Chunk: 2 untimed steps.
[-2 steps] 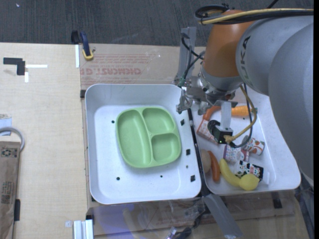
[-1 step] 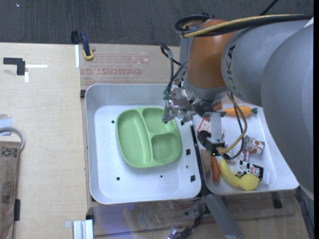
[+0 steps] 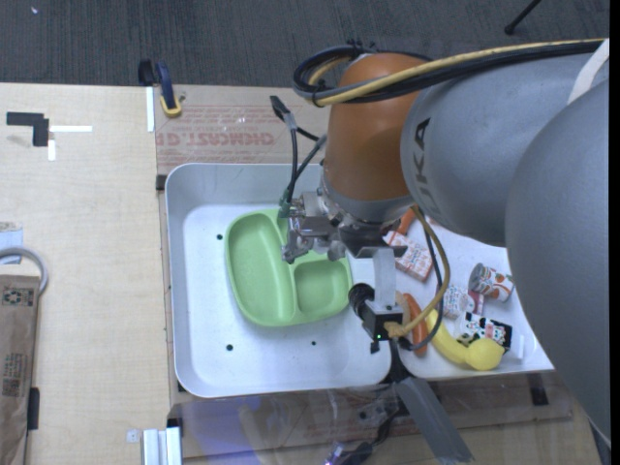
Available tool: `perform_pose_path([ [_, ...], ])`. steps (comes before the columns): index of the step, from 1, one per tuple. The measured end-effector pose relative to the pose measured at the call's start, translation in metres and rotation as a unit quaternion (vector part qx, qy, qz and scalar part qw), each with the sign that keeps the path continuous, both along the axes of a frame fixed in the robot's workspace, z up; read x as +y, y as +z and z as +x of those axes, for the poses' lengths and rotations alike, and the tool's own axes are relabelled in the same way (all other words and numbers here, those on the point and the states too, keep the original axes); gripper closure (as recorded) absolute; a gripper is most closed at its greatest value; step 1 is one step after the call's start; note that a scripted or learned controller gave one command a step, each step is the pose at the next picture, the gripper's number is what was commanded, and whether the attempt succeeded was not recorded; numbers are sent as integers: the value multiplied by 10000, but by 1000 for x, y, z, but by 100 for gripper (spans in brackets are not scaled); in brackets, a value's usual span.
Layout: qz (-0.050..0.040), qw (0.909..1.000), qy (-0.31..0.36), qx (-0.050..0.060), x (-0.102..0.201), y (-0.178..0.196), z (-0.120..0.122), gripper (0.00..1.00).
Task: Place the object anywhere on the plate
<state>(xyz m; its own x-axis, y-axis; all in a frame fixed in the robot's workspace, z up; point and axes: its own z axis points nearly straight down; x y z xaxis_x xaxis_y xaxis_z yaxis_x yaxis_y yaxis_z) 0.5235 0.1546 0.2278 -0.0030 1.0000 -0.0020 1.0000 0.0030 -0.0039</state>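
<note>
Over the left bin [image 3: 194, 289] the gripper [image 3: 315, 235] hangs above the green plate's [image 3: 260, 274] right half, its grasp impossible to tell from here.

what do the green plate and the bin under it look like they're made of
Green plate: probably moulded plastic, one even pale green, smooth, rounded divider ridge. White bin: likely plastic or coated metal, smooth with a soft sheen and rounded corners; the view leaves that open.
</note>
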Motion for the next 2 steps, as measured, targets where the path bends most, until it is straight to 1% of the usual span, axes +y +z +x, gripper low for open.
perform_pose_path([
  [1, 4, 9936, 1129, 6, 2, -44, 17, 100],
  [2, 4, 9936, 1131, 5, 2, -44, 17, 0],
])
